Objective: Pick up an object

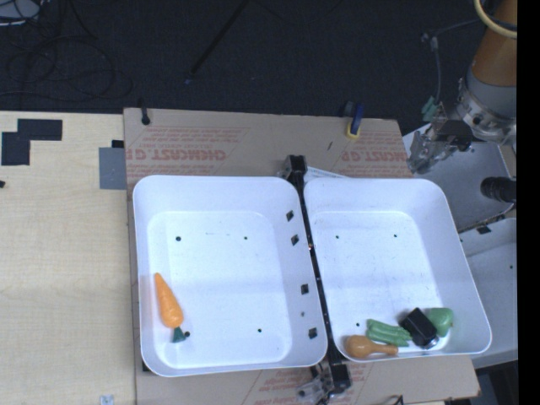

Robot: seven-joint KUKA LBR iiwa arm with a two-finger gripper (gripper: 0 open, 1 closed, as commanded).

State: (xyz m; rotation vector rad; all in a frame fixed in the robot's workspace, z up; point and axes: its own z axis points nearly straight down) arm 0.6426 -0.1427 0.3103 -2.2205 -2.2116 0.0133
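Note:
An orange carrot (pixel 168 301) with a small green top lies at the front left of the left bin (pixel 215 194). In the front right corner of the right bin (pixel 380 194) lie an orange-tan pear shape (pixel 369 347), a green bean pod (pixel 389 333), a black block (pixel 419 327) and a green piece (pixel 440 318), all close together. My gripper (pixel 424 150) hangs beyond the right bin's far right corner, outside the bin and well away from every object, with nothing between its fingers.
Both bins sit on a brown cardboard sheet (pixel 253 146) on a light wooden bench. A black divider with clips (pixel 304 251) runs between the bins. A blue-and-yellow clamp (pixel 355 121) stands at the cardboard's back edge. The arm's orange band (pixel 498 32) rises at the upper right.

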